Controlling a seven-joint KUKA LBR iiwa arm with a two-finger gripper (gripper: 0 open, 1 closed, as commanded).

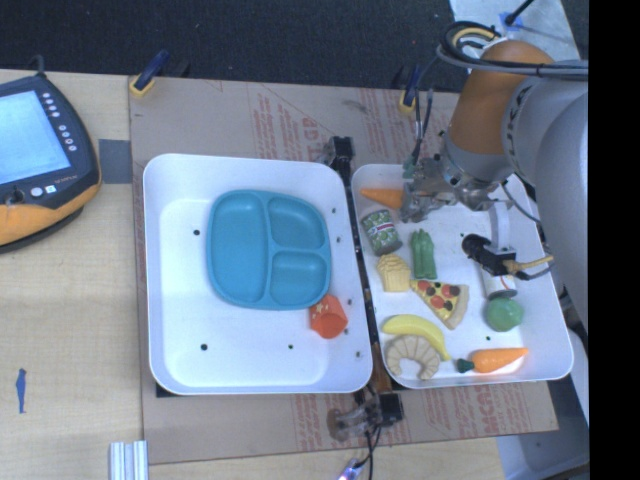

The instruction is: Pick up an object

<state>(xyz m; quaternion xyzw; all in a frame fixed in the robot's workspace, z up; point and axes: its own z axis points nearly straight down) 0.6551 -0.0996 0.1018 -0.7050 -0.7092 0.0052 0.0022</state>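
Grey arm with orange band [500, 98], upper right of frame. Left shallow white bin [170, 298], centre, bearing a blue three-compartment plastic plate [268, 248] and a small orange-red toy [328, 318] at its lower right. Right shallow white bin [535, 353] holding toy foods: yellow banana [415, 330], pizza slice [442, 298], green bottle [423, 254]. Two-finger gripper [425, 200], over the bin's upper edge beside an orange carrot [383, 197]; whether it is clenched cannot be told.

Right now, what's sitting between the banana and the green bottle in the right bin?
In the camera view, the pizza slice lies between the banana and the green bottle, with a yellow corn-like piece just to its left.
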